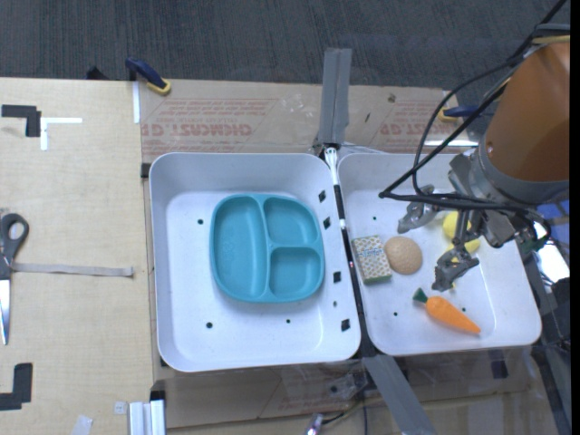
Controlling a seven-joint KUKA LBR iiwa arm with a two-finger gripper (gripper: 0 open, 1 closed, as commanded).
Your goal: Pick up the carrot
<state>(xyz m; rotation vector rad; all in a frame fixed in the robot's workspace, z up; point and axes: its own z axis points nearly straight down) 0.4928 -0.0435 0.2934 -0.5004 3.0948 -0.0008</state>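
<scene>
The carrot [451, 315], orange with a green stub, lies flat near the front of the right bin [507, 329], its tip pointing right. My gripper [434, 241] hangs above the middle of that bin, just behind and slightly left of the carrot. Its two fingers stand apart, open, with nothing between them. The nearer fingertip [450, 267] is a short way above the carrot's green end, not touching it.
A tan round ball [404, 254] and a speckled green-edged block [372, 259] lie left of the gripper. A yellow item [457, 227] sits partly hidden under the wrist. The left bin [181, 324] holds a teal divided plate [267, 246]. Scissors [9, 243] lie on the bench at far left.
</scene>
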